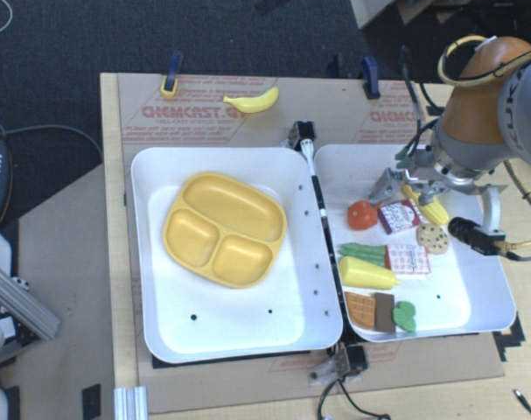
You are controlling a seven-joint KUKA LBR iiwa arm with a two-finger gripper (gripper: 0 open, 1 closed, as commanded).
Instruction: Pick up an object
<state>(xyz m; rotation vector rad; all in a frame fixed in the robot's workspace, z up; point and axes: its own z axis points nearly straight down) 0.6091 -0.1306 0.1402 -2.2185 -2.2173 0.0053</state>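
Toys crowd the right bin [475,309]: a red tomato [362,215], a patterned packet [398,216], a cookie [432,239], a corn cob [366,275] and a waffle [360,309]. The gripper [411,180] hangs low over the packet's upper edge, whether spread or pressed together I cannot tell. In the left bin [160,313] lies a yellow divided plate [224,228], and a banana [252,101] rests on the board behind.

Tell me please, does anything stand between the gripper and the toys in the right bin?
Nothing visible does. The gripper hangs directly over the right bin, beside the red tomato and the small packet.
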